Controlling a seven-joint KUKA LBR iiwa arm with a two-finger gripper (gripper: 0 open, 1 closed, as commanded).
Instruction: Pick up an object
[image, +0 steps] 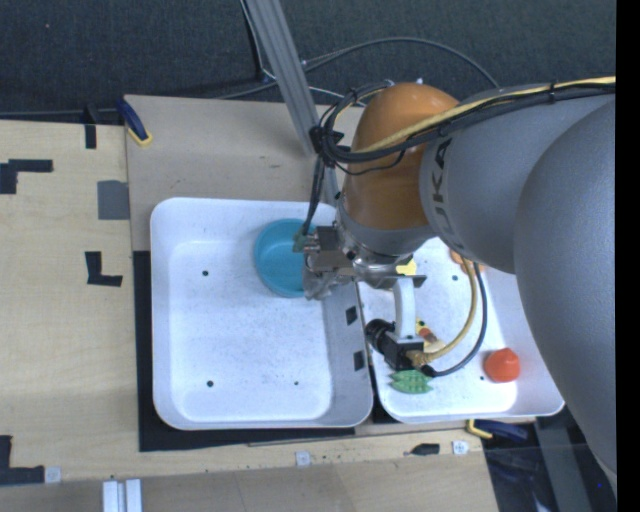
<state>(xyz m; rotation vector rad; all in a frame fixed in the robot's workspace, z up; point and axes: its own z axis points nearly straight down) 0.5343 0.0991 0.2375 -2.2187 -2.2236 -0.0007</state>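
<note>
Here you can read part of dark letters, "KU", on the grey arm (520, 170). The pincer (322, 262) hangs over the blue bowl (277, 258) in the left bin (190, 300); I cannot tell its state. The arm hides much of the right bin (500, 405), where an orange object (502, 365) and a green one (409, 381) lie.

Left bin (200, 400) floor open; blue bowl (277, 258) blocks its far-right corner.
</note>
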